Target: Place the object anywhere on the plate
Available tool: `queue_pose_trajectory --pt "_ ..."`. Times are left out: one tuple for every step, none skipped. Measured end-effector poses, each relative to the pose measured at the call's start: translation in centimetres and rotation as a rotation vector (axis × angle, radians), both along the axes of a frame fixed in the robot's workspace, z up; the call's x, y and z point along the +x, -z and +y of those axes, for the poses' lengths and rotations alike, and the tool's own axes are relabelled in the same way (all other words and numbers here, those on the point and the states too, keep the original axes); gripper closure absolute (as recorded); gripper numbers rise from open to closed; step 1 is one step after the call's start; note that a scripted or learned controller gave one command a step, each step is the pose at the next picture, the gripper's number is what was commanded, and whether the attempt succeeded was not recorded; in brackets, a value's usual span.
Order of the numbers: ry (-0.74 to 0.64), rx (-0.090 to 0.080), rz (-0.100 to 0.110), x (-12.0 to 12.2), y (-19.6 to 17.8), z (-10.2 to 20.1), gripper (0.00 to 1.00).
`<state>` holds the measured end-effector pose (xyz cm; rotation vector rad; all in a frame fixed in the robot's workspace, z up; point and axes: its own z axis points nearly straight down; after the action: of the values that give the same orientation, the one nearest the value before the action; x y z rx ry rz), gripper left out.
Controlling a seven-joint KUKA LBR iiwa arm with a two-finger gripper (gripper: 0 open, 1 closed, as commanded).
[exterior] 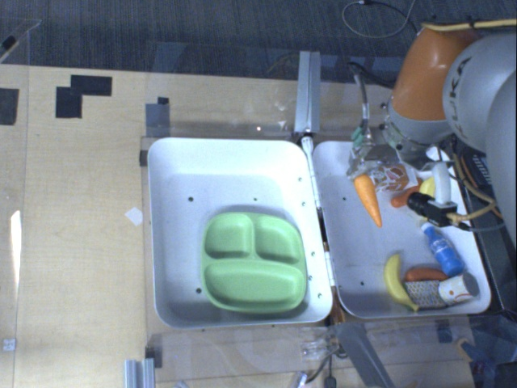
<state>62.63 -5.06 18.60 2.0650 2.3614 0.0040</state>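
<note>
A green plate point(254, 261) with three compartments lies in the left white bin point(174, 184), toward its front. An orange carrot point(369, 200) lies in the right bin point(343, 241) near the back left, its thin tip pointing to the front. My gripper point(370, 158) hangs over the back of the right bin, directly above the carrot's thick end. Whether it touches the carrot is unclear from this angle. The grey arm with its orange band point(428, 71) comes in from the upper right.
More things share the right bin: a banana point(394, 280), a blue bottle point(443, 250), a reddish sausage-like piece point(425, 274), a small orange item point(400, 197) and a yellow piece point(426, 186). A metal divider point(305, 95) stands between the bins at the back.
</note>
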Motion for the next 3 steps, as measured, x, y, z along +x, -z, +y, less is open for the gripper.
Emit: queue_pose_trajectory --pt "-0.210 0.001 0.001 -4.2 0.1 5.2 1.00" --pt "-0.211 0.002 -0.005 -4.0 -1.1 5.2 1.00" --pt "-0.337 0.001 0.000 -5.9 0.1 13.7 1.00"
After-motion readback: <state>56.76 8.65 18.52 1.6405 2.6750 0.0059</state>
